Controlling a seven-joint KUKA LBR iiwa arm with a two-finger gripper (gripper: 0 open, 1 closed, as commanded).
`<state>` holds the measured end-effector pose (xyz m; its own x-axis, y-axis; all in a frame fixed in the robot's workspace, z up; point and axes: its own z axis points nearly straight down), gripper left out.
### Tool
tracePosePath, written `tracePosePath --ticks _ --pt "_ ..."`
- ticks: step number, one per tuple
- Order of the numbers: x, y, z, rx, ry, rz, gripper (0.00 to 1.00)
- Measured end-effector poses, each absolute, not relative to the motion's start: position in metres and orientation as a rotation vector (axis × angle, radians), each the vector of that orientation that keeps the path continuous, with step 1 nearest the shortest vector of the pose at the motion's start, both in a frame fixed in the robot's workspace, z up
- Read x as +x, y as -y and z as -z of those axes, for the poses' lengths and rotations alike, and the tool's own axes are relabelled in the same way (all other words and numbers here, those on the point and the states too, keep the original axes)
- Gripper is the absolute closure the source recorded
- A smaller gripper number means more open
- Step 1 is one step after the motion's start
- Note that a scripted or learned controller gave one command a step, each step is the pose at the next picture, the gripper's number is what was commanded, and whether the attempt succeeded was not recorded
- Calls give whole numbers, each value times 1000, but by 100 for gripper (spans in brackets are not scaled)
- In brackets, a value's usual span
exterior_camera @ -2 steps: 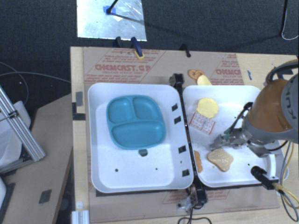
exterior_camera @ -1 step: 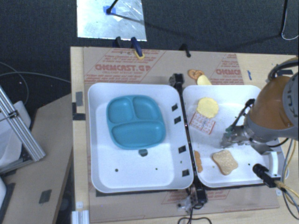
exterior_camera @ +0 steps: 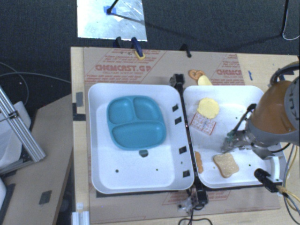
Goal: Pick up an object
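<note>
the end effector (exterior_camera: 230, 143) is seen low in the right bin (exterior_camera: 243, 95), just above the toast slice (exterior_camera: 226, 164). whether it is wide or narrow cannot be told. nothing is seen held, so the pick is judged not yet done; grasping and lifting are left.

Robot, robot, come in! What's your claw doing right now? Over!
Gripper low in right bin, fingers unclear. Bread slice just below it, not held. Yellow disc and waffle card nearby.
</note>
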<state>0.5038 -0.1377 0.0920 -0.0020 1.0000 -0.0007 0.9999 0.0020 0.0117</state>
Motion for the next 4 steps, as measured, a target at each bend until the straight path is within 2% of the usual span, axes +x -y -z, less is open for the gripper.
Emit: tracePosePath --ticks 1,2,3,4 --pt "489 68 -189 2205 -2230 -14 100" --pt "488 -12 -227 2205 -2235 -11 100" --pt "488 -4 -421 2205 -2217 -27 100" --pt "487 -97 -427 2207 -2235 -9 100"
